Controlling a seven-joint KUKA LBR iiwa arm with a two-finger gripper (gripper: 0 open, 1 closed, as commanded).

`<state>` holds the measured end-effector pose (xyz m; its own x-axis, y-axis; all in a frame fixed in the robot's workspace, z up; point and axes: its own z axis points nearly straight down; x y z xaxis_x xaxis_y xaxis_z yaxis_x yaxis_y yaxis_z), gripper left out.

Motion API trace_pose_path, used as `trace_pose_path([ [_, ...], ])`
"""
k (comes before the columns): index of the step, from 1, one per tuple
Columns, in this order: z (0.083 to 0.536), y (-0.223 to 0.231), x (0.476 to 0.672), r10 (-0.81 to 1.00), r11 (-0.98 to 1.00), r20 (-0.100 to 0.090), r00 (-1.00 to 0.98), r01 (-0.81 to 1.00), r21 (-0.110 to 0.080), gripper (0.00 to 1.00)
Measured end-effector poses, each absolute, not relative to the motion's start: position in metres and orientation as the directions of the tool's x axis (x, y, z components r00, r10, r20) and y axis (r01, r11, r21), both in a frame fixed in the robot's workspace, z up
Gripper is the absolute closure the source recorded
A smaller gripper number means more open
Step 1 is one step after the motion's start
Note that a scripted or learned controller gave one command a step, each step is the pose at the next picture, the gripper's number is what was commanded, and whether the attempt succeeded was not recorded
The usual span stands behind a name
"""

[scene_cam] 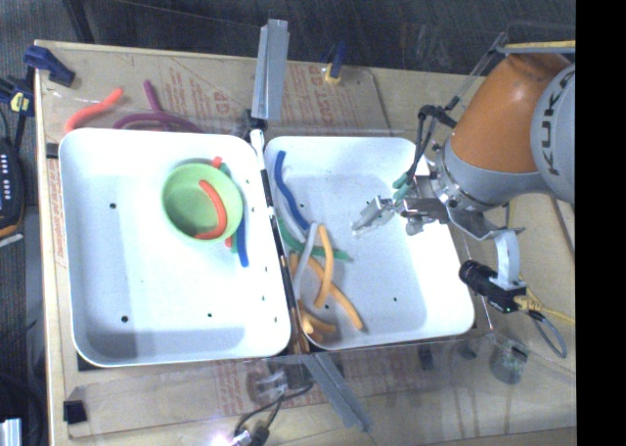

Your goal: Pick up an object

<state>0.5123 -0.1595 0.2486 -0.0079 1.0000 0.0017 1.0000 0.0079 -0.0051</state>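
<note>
Right, I'm looking down at the gripper hanging over the right bin, out over bare white floor, with its two thin fingers parted a little and nothing between them. The pickings sit just left of it: a tangle of noodle-like strips heaped against the bin's left wall, orange, green, grey and a blue one running toward the far side. I reckon these are light, soft and floppy, so they'll droop and may drag neighbours along. I'd pinch the orange strip mid-length, where it lies clear on the near side. Over in the left bin a green bowl holds a red strip.
</note>
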Motion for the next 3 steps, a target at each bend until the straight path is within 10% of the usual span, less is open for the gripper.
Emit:
trace_pose_path([
  [1,0.102,-0.135,0.517,0.996,-0.089,0.0,0.089,0.996,-0.006,0.0],
  [2,0.111,-0.135,0.516,0.997,-0.083,-0.001,0.083,0.996,-0.008,1.0],
  [3,0.217,-0.108,0.556,0.992,0.124,0.001,-0.124,0.992,-0.002,1.0],
])
